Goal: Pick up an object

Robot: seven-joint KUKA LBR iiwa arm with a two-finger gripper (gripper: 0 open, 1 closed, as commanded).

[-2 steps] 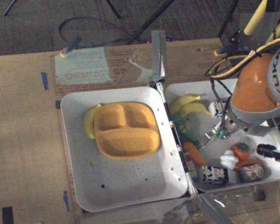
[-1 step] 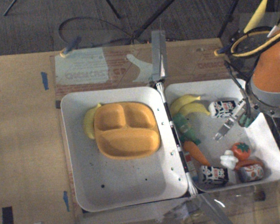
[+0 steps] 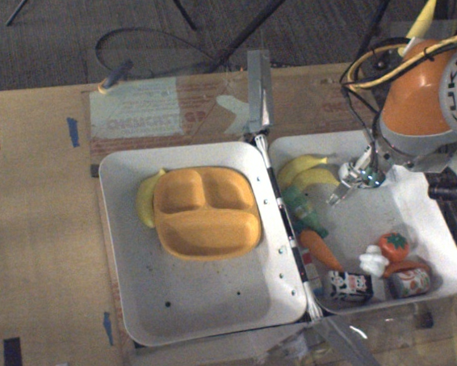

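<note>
- Desk (image 3: 39, 238): light wood top, black tape marks at its left edge, small blue tape strips near the left bin.
- Left bin (image 3: 208, 302): shallow, white, square; its near half is bare apart from a few dark specks.
- Yellow banana (image 3: 145, 203): in the left bin's far left part, mostly tucked under the left edge of the orange tray.
- Orange tray (image 3: 207, 211): a divided plate with three compartments, lying in the far half of the left bin.
- Right bin (image 3: 452, 260): shallow, white, sharing its left wall with the left bin.
- Two yellow bananas (image 3: 307, 170): far left corner of the right bin, side by side.
- Green item (image 3: 300, 207): just nearer than those bananas, against the left wall; kind unclear.
- Carrot (image 3: 320, 250): orange, lying slantwise near the left wall, nearer than the green item.
- Black-and-white carton (image 3: 350, 285): near edge of the right bin.
- White figure (image 3: 373, 262): small, just right of the carton.
- Tomato (image 3: 394, 245): red-orange, green top, beside the white figure.
- Can (image 3: 409, 281): on its side in the near right corner.
- Tool (image 3: 350, 183): over the far part of the right bin, just right of the two bananas; fingers spread apart, grasping nothing.
- Arm (image 3: 419, 105): grey with orange band, entering from the right, with yellow and black cables.
</note>
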